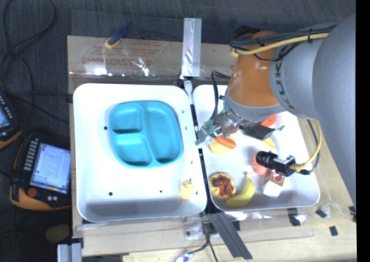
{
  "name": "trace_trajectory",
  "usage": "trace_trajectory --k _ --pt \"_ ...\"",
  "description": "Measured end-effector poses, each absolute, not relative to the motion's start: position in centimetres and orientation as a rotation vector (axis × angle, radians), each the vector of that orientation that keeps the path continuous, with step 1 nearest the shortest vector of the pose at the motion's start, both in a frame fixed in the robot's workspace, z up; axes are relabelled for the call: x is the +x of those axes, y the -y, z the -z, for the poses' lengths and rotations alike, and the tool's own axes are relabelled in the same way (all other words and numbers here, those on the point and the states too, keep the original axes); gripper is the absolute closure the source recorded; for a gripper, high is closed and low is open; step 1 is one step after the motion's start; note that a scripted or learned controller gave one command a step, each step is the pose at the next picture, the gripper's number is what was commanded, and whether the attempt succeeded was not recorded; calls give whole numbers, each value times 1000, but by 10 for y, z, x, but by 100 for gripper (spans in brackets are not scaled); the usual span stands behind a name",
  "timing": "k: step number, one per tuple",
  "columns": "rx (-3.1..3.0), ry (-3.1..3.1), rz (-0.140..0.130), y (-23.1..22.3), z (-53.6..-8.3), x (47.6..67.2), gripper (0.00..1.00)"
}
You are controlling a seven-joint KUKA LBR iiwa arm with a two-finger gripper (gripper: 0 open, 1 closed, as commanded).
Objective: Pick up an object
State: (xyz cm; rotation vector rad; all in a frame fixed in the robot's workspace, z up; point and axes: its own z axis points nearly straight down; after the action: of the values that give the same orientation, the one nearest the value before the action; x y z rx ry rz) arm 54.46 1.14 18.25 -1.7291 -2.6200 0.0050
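**Arm low over the crowded right bin**

The gripper (215, 129) hangs at the right bin's (309, 197) left wall, just beside the divider; whether the jaws are apart or together cannot be told. An orange carrot-like piece (226, 143) lies just at 5 o'clock of it. A banana (243, 192) and a pizza slice (222, 183) sit by the near edge. The left bin (92, 191) holds a blue divided tray (144, 132), with open floor at 6 o'clock.

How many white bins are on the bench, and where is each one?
2. The left bin holds a blue divided plate and a small yellow object. The right bin holds a banana and other items, partly hidden by the arm.
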Motion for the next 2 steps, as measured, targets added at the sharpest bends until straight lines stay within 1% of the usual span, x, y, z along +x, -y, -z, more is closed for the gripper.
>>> trace_trajectory --k 1,2 --pt "-1684 2652 -6 50 -214 507 100" --pt "-2121 2319 -9 6 -220 602 100"
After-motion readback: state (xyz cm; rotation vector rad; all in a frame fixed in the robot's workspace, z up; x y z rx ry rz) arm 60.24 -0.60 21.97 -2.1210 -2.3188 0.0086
